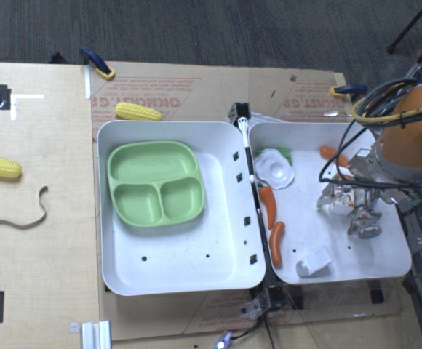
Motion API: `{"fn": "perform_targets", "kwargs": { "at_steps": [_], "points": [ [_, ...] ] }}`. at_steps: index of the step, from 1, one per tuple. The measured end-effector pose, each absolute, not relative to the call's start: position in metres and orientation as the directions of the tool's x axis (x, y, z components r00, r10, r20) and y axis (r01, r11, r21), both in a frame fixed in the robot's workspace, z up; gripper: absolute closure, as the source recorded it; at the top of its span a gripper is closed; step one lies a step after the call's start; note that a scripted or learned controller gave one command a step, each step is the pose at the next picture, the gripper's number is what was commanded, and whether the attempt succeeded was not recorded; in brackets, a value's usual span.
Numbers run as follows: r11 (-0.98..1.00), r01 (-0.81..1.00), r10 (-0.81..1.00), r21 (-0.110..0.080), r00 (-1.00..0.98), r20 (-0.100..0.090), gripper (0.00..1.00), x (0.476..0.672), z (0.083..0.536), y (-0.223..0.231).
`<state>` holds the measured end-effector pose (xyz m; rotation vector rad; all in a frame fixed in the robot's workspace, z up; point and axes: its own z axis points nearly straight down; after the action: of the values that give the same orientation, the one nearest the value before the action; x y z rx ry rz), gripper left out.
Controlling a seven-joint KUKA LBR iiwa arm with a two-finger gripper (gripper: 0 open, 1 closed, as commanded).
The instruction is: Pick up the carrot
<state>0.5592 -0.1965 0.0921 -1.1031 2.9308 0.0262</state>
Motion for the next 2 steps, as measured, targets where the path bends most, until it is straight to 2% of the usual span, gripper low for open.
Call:
{"fn": "perform_targets", "kwargs": {
  "at_steps": [1,2],
  "points": [
    [0.729,-0.685,-0.685,0.0,-0.728,-0.004,0.0,0.4888,0.0918,-0.1517],
    [0.726,-0.687,-0.687,-0.003,-0.726,-0.008,1.0,0.4909,0.1015,-0.1504]
  ]
}}
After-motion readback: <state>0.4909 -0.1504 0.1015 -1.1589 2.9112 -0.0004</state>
